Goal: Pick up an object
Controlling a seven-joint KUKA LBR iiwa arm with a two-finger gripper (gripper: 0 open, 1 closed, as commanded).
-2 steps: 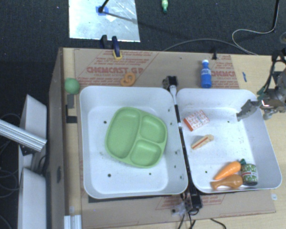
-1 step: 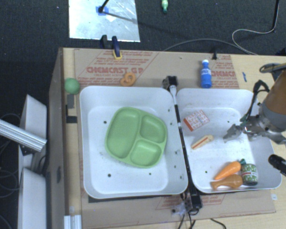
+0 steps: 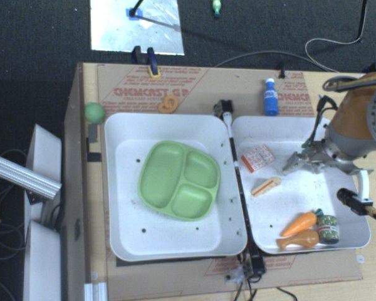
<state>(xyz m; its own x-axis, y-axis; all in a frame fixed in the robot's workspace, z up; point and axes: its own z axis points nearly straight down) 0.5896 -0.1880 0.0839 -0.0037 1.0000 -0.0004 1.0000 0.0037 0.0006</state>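
Note:
My gripper (image 3: 296, 163) hangs over the upper middle of the right bin (image 3: 357, 240), at the end of the arm that comes in from the right. Just left of it lies a small red-and-white packet (image 3: 257, 157), apart from the gripper. Below the packet lies a tan stick-shaped piece (image 3: 266, 185). Near the bin's front edge lie an orange carrot (image 3: 299, 224), a second orange piece (image 3: 297, 241) and a small green can (image 3: 328, 229). Nothing shows in the gripper.
The left bin (image 3: 122, 231) holds a green divided plate (image 3: 178, 180). On the cardboard behind the bins stand a blue bottle (image 3: 271, 97), an orange pretzel-shaped toy (image 3: 169, 103) and a green ball (image 3: 94, 112). The rim between the bins runs just left of the packet.

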